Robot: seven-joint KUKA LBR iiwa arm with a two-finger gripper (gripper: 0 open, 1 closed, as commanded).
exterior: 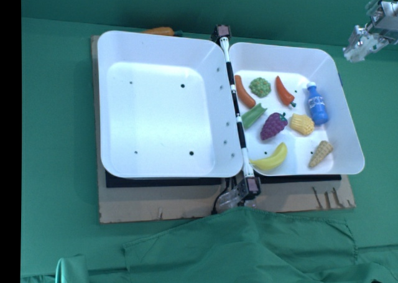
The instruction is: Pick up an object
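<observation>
While my tool (pixel 359 48) hangs past the right bin's (pixel 348 151) far corner, nothing is picked yet.
Toy food lies loose in that bin for easy grabbing: banana (pixel 271 159), grapes (pixel 273 125), blue bottle (pixel 318 104); my tool's opening, I cannot tell.

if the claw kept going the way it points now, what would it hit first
The claw sits beyond the right bin's far right corner, pointing down and left. Straight on, it would probably meet that corner's rim first, then the blue bottle. Depth is unclear.
</observation>
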